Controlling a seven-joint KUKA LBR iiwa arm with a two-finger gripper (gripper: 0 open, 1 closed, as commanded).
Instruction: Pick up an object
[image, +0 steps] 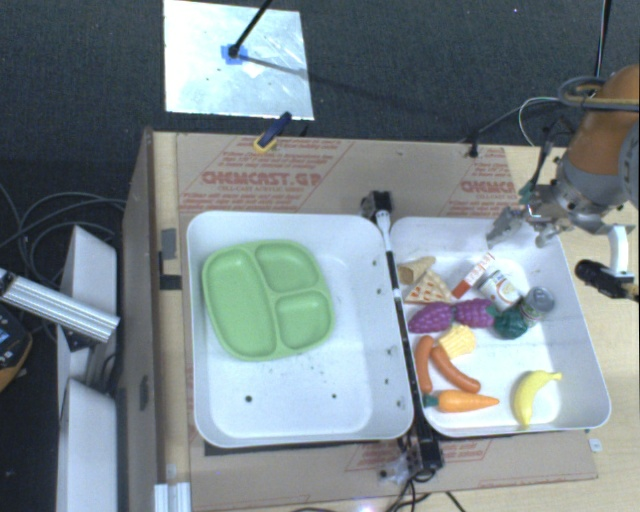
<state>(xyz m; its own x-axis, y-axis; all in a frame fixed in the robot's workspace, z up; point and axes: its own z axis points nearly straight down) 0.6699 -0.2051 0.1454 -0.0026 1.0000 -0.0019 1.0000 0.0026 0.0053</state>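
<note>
The right bin (570, 300) holds a pile of toy food: a yellow banana (533, 393), an orange carrot (462, 402), a sausage (455, 372), purple grapes (448, 316), a corn piece (459, 341), bread wedges (422, 280), a small bottle (492, 277) and a dark teal item (515, 322). My gripper (527, 225) hangs above the bin's far right corner, apart from all of them, with nothing visibly between its fingers. The arm's orange band (603, 140) sits at the right edge.
The left bin (215, 410) carries a green divided plate (268, 298). A black clamp (380, 207) joins the bins at the far side. Cardboard (300, 170) lies under both bins; cables run at the upper right.
</note>
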